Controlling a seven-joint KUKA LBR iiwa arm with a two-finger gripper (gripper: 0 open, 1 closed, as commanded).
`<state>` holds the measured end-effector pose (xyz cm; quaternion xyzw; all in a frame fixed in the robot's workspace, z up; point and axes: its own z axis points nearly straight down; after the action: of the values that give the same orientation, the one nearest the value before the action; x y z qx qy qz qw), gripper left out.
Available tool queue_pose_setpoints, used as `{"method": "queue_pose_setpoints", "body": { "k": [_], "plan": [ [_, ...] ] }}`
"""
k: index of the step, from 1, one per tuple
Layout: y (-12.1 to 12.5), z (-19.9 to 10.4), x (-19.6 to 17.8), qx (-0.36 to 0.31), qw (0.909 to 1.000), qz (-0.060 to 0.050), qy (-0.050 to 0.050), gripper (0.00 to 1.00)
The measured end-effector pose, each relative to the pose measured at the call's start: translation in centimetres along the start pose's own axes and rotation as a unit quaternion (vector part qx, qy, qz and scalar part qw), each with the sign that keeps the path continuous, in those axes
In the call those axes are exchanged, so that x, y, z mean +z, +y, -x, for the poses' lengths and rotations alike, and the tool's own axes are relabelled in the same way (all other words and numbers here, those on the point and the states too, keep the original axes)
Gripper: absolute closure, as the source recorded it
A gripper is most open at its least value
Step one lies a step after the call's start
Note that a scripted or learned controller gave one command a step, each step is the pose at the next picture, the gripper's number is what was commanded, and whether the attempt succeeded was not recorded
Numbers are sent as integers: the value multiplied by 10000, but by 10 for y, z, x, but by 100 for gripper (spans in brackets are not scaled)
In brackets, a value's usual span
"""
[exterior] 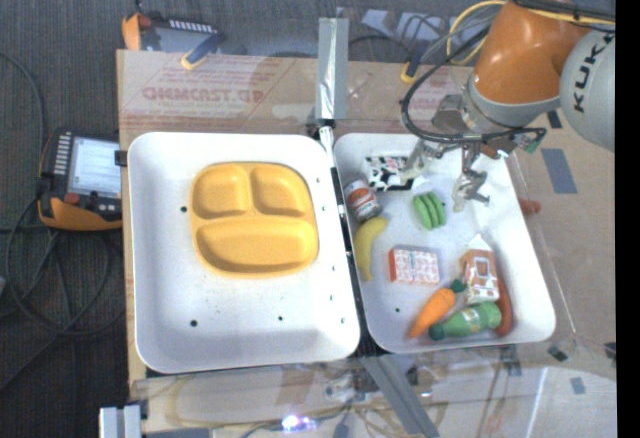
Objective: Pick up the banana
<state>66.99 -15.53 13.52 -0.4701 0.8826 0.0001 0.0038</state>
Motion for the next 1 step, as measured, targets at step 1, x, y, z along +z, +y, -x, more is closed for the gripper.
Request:
{"method": "queue_pose_setpoints", "body": {
  "k": [1],
  "plan": [
    [-9,-13,-36,-1333,9911,7,-5,0]
  ]
}}
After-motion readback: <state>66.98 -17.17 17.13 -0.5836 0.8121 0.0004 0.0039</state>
